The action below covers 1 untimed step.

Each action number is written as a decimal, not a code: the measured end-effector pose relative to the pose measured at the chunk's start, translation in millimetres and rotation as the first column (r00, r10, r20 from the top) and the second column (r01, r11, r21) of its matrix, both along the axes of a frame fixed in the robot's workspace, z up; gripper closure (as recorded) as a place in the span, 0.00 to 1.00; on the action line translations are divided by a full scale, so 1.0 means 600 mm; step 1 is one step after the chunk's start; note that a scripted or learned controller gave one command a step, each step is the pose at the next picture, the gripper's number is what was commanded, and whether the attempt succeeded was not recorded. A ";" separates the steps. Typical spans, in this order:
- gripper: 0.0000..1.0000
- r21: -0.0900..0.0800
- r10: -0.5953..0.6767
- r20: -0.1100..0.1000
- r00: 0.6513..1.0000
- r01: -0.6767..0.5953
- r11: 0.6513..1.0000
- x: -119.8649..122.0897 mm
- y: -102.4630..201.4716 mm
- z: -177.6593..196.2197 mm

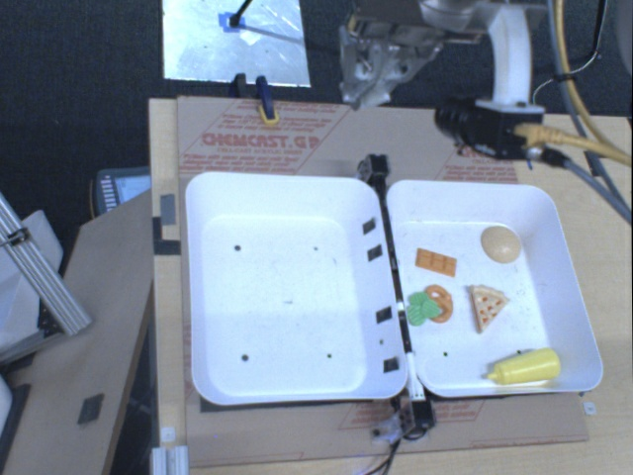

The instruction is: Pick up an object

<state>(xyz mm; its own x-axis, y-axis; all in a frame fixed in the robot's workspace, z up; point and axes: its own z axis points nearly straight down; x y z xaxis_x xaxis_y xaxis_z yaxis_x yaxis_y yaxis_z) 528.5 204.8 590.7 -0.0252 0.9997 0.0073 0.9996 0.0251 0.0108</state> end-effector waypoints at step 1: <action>1.00 0.001 0.004 0.002 1.000 -0.004 1.000 0.000 0.000 0.019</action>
<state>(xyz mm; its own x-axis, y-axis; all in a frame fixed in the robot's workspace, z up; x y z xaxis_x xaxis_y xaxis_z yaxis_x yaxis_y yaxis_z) 528.6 205.0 601.9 -0.0291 0.9995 0.0086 0.9995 0.0290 0.0129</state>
